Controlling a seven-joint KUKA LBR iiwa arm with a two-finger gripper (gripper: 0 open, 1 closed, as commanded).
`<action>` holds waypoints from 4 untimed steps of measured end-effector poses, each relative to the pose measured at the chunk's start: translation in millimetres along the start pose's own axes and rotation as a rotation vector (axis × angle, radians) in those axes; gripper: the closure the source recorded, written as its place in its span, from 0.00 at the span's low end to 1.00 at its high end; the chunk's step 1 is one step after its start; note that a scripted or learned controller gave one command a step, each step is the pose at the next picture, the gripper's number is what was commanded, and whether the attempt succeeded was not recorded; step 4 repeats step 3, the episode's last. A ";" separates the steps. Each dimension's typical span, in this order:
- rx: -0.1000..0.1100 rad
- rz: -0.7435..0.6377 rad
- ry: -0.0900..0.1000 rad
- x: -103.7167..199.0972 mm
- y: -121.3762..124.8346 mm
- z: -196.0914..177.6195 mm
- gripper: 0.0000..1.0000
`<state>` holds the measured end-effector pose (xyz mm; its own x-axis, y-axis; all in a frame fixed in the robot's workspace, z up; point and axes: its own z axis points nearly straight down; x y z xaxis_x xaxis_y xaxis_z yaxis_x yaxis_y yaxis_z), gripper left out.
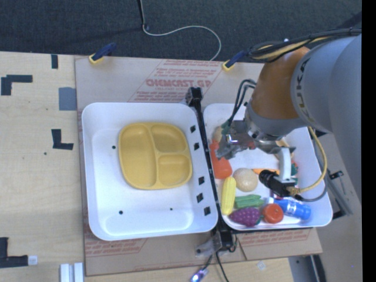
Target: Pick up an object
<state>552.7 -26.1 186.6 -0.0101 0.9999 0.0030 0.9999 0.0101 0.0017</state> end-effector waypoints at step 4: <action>-0.012 0.009 -0.001 68.6 -60.3 -239.4 1.00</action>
